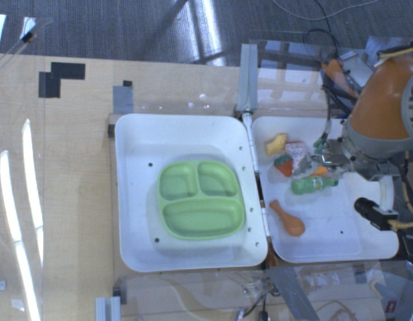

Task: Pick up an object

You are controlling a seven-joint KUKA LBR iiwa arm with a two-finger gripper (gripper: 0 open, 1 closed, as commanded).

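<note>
The left bin [126, 179] held a green divided tray [201, 200] lying flat near its middle, its three compartments bare, so nothing in that bin looked like the target of a pick. The things worth picking sat in the right bin [340, 246], bunched toward its upper left: a yellow piece [277, 144], a red piece [283, 167] just below it, a pale wrapped item [297, 152] beside them, and a green bottle-shaped object [312, 185] lying on its side. An orange drumstick-like toy [288, 219] lay apart, lower down, with open floor around it, which I judged would make it the easier grab. The gripper [320, 160] stood low over the cluster, touching or just above the green object and a small orange bit, probably because the program had aimed at the densest heap. Whether its fingers were spread or closed could not be told; clutter and the arm's grey wrist blurred them, and nothing was plainly seen between them. The bins rested on a pale wooden bench [59, 179] with black tape marks, dark carpet and loose cable beyond
</note>
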